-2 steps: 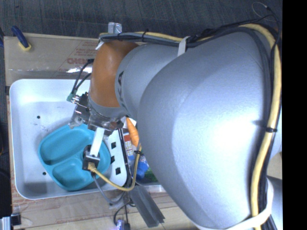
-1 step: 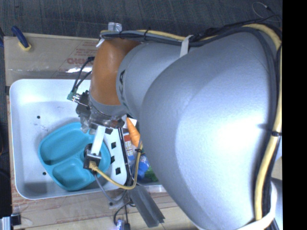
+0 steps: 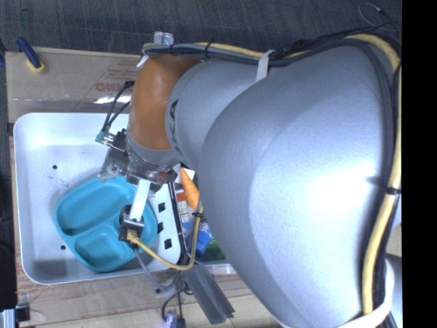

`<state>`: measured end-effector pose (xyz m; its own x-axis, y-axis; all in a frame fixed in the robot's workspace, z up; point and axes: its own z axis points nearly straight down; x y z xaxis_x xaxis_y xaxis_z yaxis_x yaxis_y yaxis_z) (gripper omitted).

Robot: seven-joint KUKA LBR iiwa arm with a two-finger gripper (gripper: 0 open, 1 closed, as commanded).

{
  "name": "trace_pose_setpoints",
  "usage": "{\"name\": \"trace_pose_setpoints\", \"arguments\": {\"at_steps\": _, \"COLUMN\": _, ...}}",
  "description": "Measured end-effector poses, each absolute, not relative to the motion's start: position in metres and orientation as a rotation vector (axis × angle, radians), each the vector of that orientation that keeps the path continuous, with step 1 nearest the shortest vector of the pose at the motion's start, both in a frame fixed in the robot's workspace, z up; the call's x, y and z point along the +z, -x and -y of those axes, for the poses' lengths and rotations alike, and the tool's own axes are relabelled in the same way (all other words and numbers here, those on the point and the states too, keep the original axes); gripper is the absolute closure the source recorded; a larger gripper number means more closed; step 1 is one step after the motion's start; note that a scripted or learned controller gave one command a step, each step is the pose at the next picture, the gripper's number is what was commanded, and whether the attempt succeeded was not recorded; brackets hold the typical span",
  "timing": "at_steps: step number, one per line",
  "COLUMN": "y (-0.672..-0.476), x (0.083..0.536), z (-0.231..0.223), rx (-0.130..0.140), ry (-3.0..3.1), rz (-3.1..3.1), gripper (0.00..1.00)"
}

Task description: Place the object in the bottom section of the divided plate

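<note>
You see the blue divided plate (image 3: 89, 214) in the white bin (image 3: 34, 149) on a cardboard-topped bench (image 3: 68, 74), with dark carpet (image 3: 205, 5) beyond. The gripper (image 3: 121, 164) hangs at the plate's upper edge; you cannot tell whether it is wide or closed. An orange object (image 3: 190, 187) sits just right of the plate.

Robot lab: plywood bench (image 3: 75, 74), white bin (image 3: 41, 135), industrial arm (image 3: 287, 169).

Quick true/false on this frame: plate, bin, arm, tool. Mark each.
1. The plate is blue. True.
2. The plate lies in a white bin. True.
3. The arm reaches in from the view's left. False: it comes in from the right.
4. The plate is one undivided dish. False: ridges split it into sections.
5. The tool is by the plate's upper right rim. True.
</note>
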<state>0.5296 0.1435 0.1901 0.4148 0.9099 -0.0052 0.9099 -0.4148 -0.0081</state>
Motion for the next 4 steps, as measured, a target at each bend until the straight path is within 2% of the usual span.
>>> {"name": "trace_pose_setpoints", "arguments": {"at_steps": 1, "y": -0.554, "x": 0.197, "z": -0.090, "rx": 0.005, "ry": 2.578, "rz": 1.793, "gripper": 0.00}}
{"name": "trace_pose_setpoints", "arguments": {"at_steps": 2, "y": -0.496, "x": 0.216, "z": -0.111, "rx": 0.007, "ry": 2.297, "rz": 2.138, "gripper": 0.00}}
{"name": "trace_pose_setpoints", "arguments": {"at_steps": 3, "y": -0.476, "x": 0.231, "z": -0.086, "rx": 0.006, "ry": 2.662, "rz": 1.667, "gripper": 0.00}}
{"name": "trace_pose_setpoints", "arguments": {"at_steps": 4, "y": -0.476, "x": 0.240, "z": -0.087, "rx": 0.009, "ry": 2.654, "rz": 1.676, "gripper": 1.00}}
